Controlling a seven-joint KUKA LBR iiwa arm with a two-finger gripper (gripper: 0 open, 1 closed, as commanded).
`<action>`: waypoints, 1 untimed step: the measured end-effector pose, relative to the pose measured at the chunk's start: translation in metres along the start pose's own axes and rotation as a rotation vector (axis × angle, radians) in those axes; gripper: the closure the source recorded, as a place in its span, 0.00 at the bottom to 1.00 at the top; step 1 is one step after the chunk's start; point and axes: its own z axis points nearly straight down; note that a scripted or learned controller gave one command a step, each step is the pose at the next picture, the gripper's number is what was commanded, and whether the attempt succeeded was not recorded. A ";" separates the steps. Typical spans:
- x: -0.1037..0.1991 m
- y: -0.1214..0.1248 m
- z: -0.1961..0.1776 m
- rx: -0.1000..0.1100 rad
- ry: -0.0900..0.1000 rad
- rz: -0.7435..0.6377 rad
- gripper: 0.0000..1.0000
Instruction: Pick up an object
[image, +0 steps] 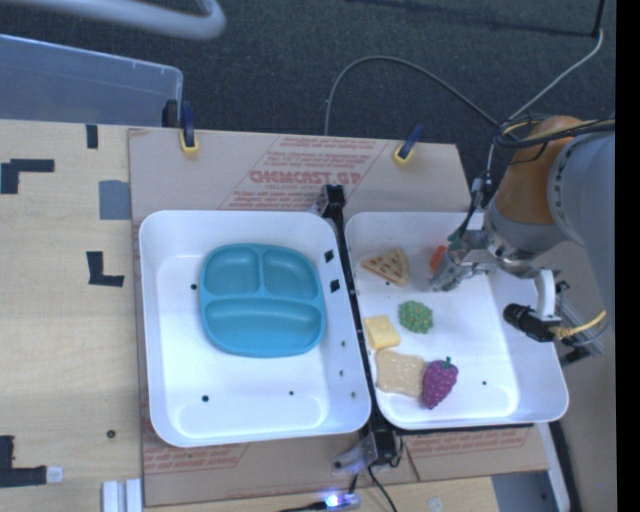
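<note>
So the arm (560, 190) comes in from the right side, grey body with the orange band bulging up near the top right, and it bends down and left into the right bin (500, 400). The hand (452, 272) sits low at the upper right part of that bin, pointing down and to the left, right by a small red-orange thing (438, 257) that's touching or nearly touching its tip. Can't tell what that thing is, and honestly can't tell whether the hand is apart or together either, it's too small and dark from this angle.

The rest of the stuff in the right bin: a tan cracker-looking wedge (388, 266) up top just left of the hand, a green lumpy broccoli piece (416, 317) in the middle, a yellow cheese cube (381, 331) beside it on the left, then a pale slice of bread (399, 371) with a purple bunch of grapes (438, 382) leaning against its right side.

The left bin (170, 400) has a blue divided plate (263, 300) lying flat. Both bins sit on a cardboard sheet (290, 170) on the desk (60, 330).
</note>
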 end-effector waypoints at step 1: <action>-0.007 0.005 -0.047 -0.005 -0.001 0.001 1.00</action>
